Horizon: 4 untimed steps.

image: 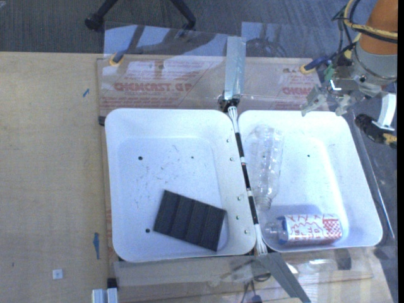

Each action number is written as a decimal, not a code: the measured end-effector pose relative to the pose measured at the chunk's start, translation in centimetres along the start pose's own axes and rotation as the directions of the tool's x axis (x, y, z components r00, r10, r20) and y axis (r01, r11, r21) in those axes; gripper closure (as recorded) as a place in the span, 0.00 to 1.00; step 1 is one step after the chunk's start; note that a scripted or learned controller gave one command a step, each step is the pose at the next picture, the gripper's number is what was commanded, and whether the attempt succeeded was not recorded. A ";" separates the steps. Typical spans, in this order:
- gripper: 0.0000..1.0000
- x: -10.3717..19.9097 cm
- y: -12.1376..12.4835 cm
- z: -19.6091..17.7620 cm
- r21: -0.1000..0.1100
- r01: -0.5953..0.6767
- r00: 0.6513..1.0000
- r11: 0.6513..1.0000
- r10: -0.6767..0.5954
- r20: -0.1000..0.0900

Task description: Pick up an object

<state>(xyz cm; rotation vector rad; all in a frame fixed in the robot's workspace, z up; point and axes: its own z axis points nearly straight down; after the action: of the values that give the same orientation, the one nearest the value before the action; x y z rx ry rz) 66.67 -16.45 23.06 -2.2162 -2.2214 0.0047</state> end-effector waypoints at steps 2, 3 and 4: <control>0.00 1.3 -13.2 8.9 0.000 -0.028 1.000 1.000 0.028 -0.001; 0.00 3.5 -18.7 11.1 0.001 -0.008 1.000 1.000 0.008 -0.001; 0.00 -3.8 -16.2 11.2 -0.003 -0.067 0.998 0.998 0.067 0.001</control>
<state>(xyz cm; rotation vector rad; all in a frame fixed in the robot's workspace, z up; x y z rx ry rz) 50.44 -20.28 11.93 -2.2915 -2.1483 0.0027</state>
